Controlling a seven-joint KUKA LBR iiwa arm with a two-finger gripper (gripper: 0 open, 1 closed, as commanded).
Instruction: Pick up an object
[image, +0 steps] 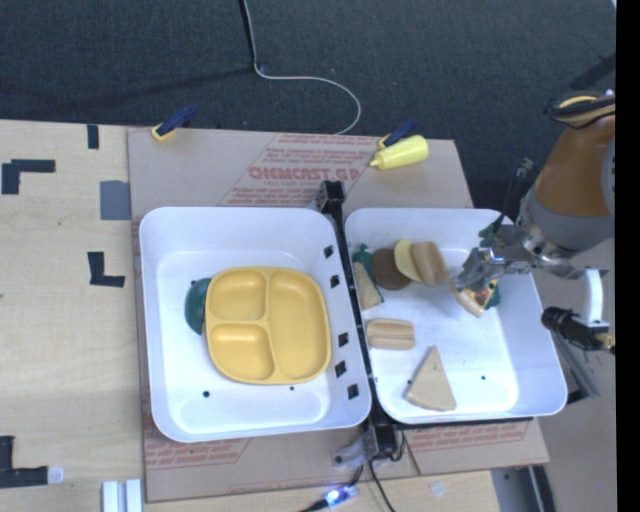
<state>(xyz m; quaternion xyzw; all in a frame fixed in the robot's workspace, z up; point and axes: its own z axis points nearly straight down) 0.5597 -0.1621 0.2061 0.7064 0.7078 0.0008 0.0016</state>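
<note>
Glossy white plastic bins (165, 300), smooth matt yellow plate (268, 323), perhaps plastic; cardboard sheet (290, 175) beneath.

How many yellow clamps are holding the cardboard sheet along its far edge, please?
2: one clamp at the far left corner of the cardboard sheet, the other clamp near its far right corner. Others may be hidden.

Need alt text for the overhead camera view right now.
The arm's hand sits low in the right bin at a small multicoloured toy, near a tan wedge and bread-like pieces. The left bin holds a yellow divided plate.
</note>
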